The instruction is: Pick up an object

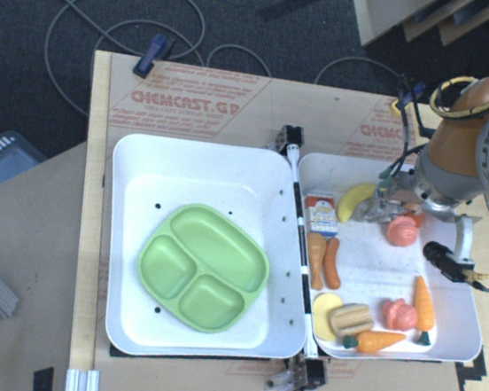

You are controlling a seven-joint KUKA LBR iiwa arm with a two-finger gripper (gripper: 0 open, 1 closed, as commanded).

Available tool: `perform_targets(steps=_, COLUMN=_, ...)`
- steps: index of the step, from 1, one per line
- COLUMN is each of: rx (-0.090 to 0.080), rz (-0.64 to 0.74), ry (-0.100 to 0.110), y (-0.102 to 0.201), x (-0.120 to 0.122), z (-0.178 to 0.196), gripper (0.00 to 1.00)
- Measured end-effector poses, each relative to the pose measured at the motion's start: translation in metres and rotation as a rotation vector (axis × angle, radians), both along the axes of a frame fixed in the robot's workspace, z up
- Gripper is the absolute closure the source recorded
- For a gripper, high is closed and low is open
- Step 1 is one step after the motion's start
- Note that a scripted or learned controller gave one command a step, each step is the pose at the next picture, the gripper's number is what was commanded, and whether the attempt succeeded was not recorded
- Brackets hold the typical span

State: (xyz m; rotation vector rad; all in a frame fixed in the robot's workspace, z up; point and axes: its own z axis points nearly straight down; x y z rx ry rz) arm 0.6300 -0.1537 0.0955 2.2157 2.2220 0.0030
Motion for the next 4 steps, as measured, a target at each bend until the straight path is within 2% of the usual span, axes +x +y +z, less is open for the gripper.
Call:
perform_targets(steps=1, rx=0.009, rz=0.000, ry=0.006, y=-0.044, x=-0.021, z=-0.011, gripper=1.00)
perform_targets(steps=2, rx=0.003, rz=-0.002, ry=0.005, y=-0.001, x=-0.033, z=0.004, gripper=1.00)
perform_targets(steps=3, rx=-0.003, rz=-0.004, ry=0.001, y=-0.069, x=-0.047, z=0.048, gripper=1.00)
perform_targets(steps=4, rx=0.001, rz=-0.002, ry=0.001, y=-0.040, x=-0.015, z=0.037, gripper=1.00)
